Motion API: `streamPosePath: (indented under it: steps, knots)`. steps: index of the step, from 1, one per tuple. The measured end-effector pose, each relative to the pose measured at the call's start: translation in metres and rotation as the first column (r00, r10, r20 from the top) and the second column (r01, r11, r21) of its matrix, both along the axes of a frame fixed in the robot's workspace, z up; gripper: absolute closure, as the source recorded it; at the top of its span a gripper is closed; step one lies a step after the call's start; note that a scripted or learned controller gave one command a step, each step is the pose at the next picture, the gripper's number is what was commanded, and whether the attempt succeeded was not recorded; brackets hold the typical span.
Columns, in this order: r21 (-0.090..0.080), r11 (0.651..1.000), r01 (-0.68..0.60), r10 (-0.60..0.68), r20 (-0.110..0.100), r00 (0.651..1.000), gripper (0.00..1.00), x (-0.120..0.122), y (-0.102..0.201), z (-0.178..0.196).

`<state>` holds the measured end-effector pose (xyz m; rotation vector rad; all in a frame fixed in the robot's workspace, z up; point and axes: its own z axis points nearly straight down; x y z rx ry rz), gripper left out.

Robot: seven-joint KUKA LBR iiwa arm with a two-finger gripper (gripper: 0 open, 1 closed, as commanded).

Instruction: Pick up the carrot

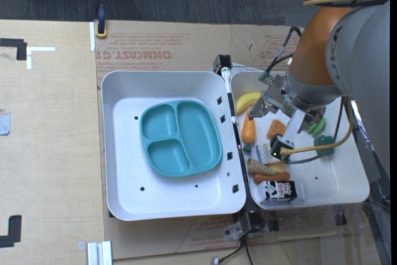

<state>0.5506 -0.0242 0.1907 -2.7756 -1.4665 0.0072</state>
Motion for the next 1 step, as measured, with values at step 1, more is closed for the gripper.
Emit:
streamPosePath:
  steps: [1]
  knots:
    - [0.0,0.995,0.098,-0.098,0.0,0.995,0.0,-0.0145,-0.0093,0.0001]
